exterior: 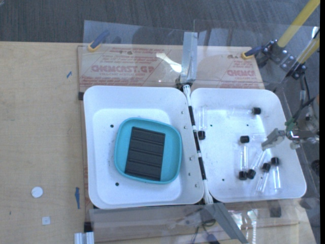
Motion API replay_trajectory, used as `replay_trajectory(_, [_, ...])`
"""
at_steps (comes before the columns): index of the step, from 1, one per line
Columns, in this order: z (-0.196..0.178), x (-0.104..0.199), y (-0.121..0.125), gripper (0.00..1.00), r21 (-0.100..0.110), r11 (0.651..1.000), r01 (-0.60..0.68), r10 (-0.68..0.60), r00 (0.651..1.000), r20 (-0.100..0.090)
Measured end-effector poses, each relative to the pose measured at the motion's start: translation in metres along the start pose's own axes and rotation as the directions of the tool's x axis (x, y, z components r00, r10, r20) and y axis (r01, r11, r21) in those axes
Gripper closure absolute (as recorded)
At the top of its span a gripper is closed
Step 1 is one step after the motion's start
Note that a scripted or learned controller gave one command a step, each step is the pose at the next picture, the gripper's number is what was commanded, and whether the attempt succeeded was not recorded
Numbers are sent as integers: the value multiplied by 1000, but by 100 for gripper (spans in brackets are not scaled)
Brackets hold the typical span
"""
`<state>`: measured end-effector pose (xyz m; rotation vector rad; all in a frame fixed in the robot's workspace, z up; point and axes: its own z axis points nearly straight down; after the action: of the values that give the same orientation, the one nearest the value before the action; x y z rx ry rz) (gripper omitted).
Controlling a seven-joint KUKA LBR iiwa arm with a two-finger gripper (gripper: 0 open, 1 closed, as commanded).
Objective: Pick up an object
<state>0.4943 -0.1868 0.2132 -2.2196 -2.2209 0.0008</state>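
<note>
acrylic sheet (127, 67): "CHEMCAST GP" | claw (277, 136): state unclear | teal tray (147, 150): left bin (96, 136)

A pale wooden bench (35, 111) stands on dark grey carpeted floor (127, 4).

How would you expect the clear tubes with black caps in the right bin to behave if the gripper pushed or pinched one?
The clear tubes lie on their sides on the right bin floor, so a push would probably roll them. They look thin, smooth and transparent, so likely light, slippery and possibly fragile. The black caps might offer better grip.
</note>
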Motion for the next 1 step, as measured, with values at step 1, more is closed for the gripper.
replay_trajectory(1, [116, -26, 34, 0, -8, 997, 73, -74, 997, -7])
